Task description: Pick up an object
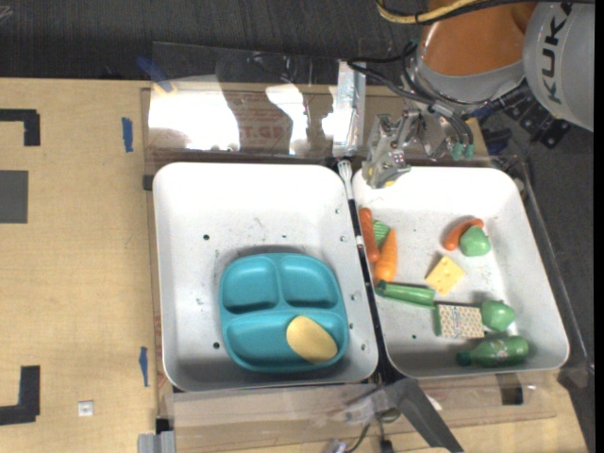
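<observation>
Objects: one teal tray (pixel 279 311) (one yellow lemon (pixel 311 339)).

Two shallow white plastic bins sit side by side on a light brown wooden bench (pixel 66 281). The left bin (pixel 179 206) holds a teal plastic plate with sections (pixel 274 300). The right bin (pixel 528 253) touches it. Small blue tape bits (pixel 126 132) stick on the bench
</observation>
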You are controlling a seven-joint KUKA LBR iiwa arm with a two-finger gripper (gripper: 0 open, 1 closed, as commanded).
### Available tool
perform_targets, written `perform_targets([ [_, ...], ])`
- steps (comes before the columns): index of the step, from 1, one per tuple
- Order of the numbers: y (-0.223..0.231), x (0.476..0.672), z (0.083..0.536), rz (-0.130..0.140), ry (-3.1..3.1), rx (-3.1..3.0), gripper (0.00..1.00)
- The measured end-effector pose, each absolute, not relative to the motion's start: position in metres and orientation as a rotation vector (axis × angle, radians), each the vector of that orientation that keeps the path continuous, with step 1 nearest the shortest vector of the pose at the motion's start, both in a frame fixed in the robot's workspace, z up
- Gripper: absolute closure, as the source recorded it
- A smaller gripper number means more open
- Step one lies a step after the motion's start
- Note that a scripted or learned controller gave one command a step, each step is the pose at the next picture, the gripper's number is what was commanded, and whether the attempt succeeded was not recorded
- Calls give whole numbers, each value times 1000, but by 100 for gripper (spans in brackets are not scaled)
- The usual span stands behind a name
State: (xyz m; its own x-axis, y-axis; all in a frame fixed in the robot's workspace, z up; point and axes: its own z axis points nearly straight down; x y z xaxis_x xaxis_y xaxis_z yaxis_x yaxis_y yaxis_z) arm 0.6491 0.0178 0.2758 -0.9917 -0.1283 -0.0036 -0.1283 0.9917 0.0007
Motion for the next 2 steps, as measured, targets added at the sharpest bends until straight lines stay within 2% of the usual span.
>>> perform_targets([
  [1,-7,668,304,-1,3116,-292,100],
  [2,-33,668,316,-2,3098,-451,100],
])
